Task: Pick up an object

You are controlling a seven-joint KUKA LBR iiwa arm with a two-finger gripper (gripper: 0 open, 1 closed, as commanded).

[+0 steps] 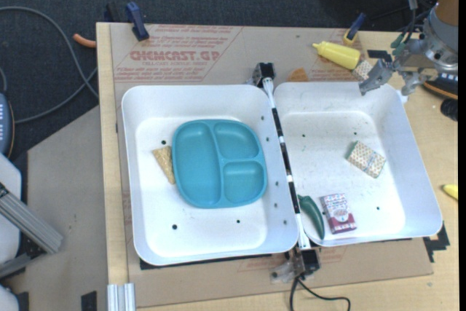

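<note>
Camera view first: we read "CHEMCAST GP" in red print on the brown board (175, 54) under the bins. We see the left bin (138, 156) holding a teal divided plate (218, 162) with a tan cracker (164, 161) touching its left edge. We see the right bin (408, 156) holding a patterned block (365, 159), a red-and-white packet (338, 213) and a green item (311, 211). Our gripper (392, 78) hangs above that bin's far right corner, fingers spread and holding nothing, well apart from the block.

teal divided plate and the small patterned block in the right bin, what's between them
In the camera view, the bins' adjoining rims lie between the teal divided plate and the patterned block, then bare, speckled floor of the right bin.
</note>
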